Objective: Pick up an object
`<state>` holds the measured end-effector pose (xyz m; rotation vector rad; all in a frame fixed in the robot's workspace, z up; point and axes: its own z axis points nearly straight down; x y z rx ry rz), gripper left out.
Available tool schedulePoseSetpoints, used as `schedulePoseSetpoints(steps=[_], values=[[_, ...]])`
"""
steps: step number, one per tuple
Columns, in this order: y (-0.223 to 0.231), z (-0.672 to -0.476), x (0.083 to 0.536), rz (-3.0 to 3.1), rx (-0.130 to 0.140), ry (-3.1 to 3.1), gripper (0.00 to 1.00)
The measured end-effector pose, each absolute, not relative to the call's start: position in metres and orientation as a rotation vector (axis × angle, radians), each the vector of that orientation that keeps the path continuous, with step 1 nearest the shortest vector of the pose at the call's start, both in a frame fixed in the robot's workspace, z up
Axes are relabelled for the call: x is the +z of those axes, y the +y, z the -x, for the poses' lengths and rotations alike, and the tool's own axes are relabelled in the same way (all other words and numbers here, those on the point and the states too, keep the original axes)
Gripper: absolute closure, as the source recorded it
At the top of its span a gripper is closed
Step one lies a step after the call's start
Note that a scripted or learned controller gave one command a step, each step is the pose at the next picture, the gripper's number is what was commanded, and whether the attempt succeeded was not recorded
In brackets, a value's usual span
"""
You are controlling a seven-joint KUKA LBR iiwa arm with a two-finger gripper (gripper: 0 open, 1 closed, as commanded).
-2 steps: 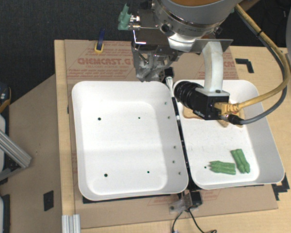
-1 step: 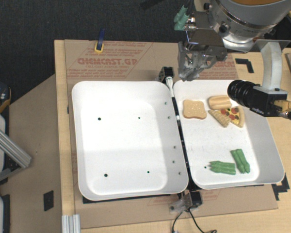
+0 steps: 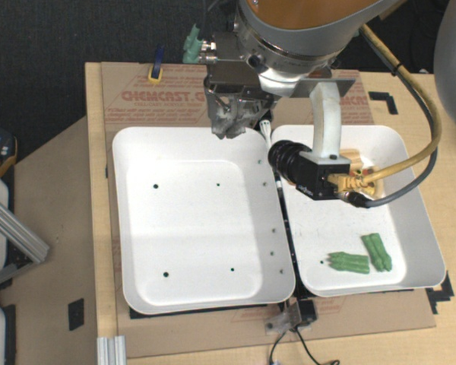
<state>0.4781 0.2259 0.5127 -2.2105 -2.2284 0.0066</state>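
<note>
Pincer [image 3: 229,124]: upper centre, over the left bin's [image 3: 137,204] far rim; finger state unclear.
Green objects [image 3: 361,257]: lower right, inside the right bin [image 3: 418,226].
Progress: nothing lifted yet.

Broad orange band [image 3: 304,6] across the top of the frame, ringed below by a grey and silver collar [image 3: 289,52]. Under that, a dark metal gripper [image 3: 229,120] of grey, angular parts, upper centre. White bracket [image 3: 327,124] dropping to a black cylindrical unit [image 3: 304,172] with brass-coloured fittings [image 3: 356,179]. Yellow-tan hose [image 3: 418,147] looping along the right side. Small green connector [image 3: 191,44] at upper left of the wrist.
</note>
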Motion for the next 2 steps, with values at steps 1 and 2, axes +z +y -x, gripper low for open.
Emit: schedulePoseSetpoints(steps=[1, 2], values=[[0.194, -0.479, 0.449, 2.222, 0.014, -2.216, 1.0], [0.226, -0.478, 0.369, 2.215, 0.016, -2.221, 1.0]])
